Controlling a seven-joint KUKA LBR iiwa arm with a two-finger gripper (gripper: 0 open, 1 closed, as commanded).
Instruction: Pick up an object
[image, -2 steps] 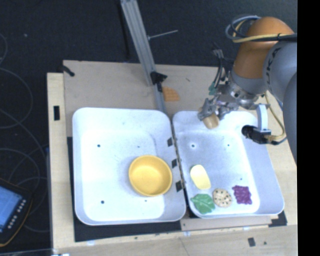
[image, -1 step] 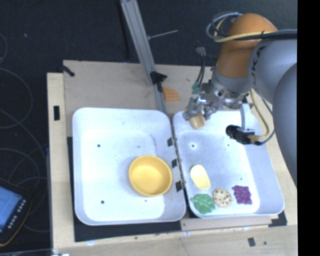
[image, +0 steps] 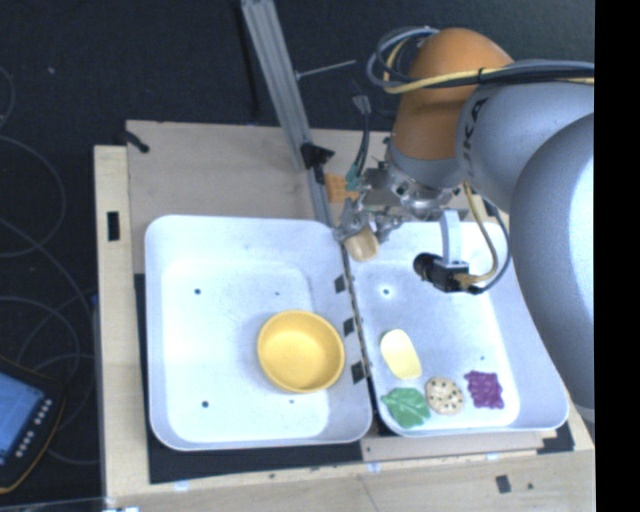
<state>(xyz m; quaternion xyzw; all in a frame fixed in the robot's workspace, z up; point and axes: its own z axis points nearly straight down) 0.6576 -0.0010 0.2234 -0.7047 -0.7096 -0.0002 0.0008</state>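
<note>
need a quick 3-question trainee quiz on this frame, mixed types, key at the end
1. True or false: the yellow bowl sits in the right bin.
2. Which item lies nearest the purple piece? A) green leaf B) round cookie C) pale yellow piece
3. Fill in: the gripper hovers near the ___ end of the divide between the two bins.

Key: 1 false, it sits in the left bin; 2 B; 3 far.

The arm's grey bulk (image: 540, 190) runs off the right edge and covers the right bin's (image: 520, 400) far corner. The tool (image: 362, 225) is too small to read. A screen (image: 18, 415) is cropped at left.
</note>
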